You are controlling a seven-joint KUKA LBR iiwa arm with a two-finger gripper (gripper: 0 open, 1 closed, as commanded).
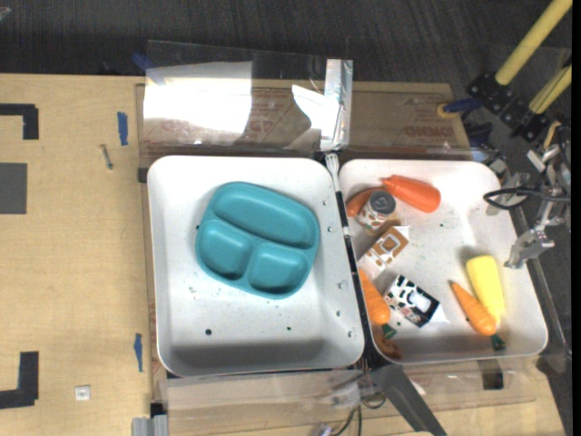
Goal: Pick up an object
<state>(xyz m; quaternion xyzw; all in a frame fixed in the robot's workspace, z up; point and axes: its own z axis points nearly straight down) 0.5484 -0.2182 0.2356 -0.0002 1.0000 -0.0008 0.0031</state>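
A pale wooden worktop [73,243] with black tape marks and short blue tape strips carries two shallow white bins side by side, against a dark carpeted floor at the top; a sheet of clear plastic [245,103] stands behind the bins over brown cardboard. The left bin [172,334] holds one thing, a teal divided plate [259,239] with three compartments, lying near the bin's middle. The right bin [526,334] holds the small items: an orange carrot [413,192] near the back wall, a second carrot [474,309] at the front right touching a yellow corn cob [486,282], and a third carrot [376,302] along the left wall, three carrots in all. Between them lie one small round jar with a dark lid [378,207], one brown-and-white box [388,244] and one black-and-white packet [412,301]. At the right edge, beyond the bin, grey metal parts and black cables [526,193] show, with two yellow bars [536,34] above; whether the claw is spread or pressed together cannot be told.
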